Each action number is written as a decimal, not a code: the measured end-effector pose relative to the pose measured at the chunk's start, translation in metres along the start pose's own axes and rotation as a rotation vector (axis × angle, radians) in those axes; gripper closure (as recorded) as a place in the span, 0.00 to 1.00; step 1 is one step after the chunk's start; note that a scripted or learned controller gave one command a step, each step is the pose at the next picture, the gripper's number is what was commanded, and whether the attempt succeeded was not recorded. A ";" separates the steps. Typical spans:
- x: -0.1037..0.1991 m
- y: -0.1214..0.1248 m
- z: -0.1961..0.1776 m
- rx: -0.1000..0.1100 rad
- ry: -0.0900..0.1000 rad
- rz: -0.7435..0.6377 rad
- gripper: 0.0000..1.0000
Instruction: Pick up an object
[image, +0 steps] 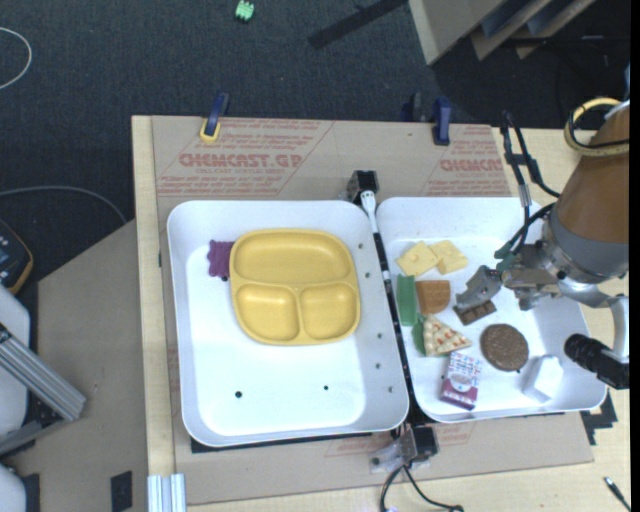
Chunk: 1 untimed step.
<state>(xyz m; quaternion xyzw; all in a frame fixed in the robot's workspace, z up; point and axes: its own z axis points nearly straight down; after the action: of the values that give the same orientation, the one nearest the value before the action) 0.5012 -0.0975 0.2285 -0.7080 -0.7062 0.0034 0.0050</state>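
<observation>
Gripper (480, 298) lowered into the right bin (560, 405), among toy food pieces.

The fingers are seen spread apart, with nothing held between them, just above the brown round cookie (505, 346) and beside the brown bread slice (433, 296). The pizza slice (441, 337) and the small packet (462, 380) are lying close by. Because the pieces are crowded, a neighbour could be pushed aside, or two pieces could be caught together.
</observation>
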 end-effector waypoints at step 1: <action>0.000 0.002 -0.005 -0.011 -0.002 -0.003 0.00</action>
<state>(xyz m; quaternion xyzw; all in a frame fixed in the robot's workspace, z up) 0.5036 -0.0974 0.2336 -0.7070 -0.7072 0.0000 0.0005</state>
